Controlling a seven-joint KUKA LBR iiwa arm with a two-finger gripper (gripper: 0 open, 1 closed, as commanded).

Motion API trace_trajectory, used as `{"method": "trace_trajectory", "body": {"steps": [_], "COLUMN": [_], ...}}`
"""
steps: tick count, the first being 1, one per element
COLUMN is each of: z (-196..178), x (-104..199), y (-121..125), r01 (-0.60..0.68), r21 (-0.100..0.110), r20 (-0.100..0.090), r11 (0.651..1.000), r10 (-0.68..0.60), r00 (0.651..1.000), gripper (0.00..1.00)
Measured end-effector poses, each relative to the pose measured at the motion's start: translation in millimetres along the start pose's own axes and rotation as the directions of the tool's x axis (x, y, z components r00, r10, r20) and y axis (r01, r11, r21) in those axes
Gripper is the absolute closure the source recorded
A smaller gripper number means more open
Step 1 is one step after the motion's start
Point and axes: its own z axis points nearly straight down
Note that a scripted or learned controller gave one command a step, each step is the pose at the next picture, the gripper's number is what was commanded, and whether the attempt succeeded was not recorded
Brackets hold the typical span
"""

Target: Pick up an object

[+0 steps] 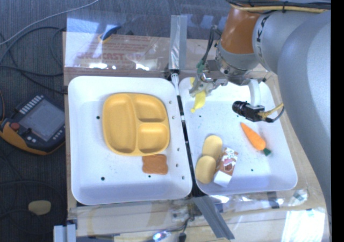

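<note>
Gripper (206, 81) is hovering over the far left corner of the right bin (258, 176), close to the divider between the two bins; whether it is spread or closed cannot be told from this slanted view; a small yellow piece (197, 100) is showing just below the gripper, near the bin's left wall, and it cannot be told whether it is being gripped or merely lying on the bin floor under the tool; the arm (301, 47) is reaching in from the right, its orange band (242, 26) sitting directly above the wrist; further out in the same bin, an orange carrot (252, 135) with a green end is lying at a slant toward the right side, well apart from the gripper; two pale yellow rounded pieces (208, 157) are lying touching each other near the front left, and a small white and red carton (227, 164) is leaning just beside them on their right; in the left bin (86, 173), a yellow divided plate (135, 123) is sitting about the middle, with a flat orange-brown piece (155, 164) lying at its front edge; a clear plastic sheet (123, 52) is lying behind the bins; a handheld control pendant (33, 125) is resting on the floor left of the bench.
</note>
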Motion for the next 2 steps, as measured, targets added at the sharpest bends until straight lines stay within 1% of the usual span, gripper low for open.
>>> {"method": "trace_trajectory", "body": {"steps": [1, 2], "z": [0, 31], "x": [0, -61], "y": [0, -76], "r01": [-0.001, -0.311], "r21": [0.0, 0.003], "r20": [0.0, 0.001], "r11": [1.0, 0.95], "r10": [0.001, 0.311], "r00": [1.0, 0.95], "gripper": [0.0, 0.0]}}
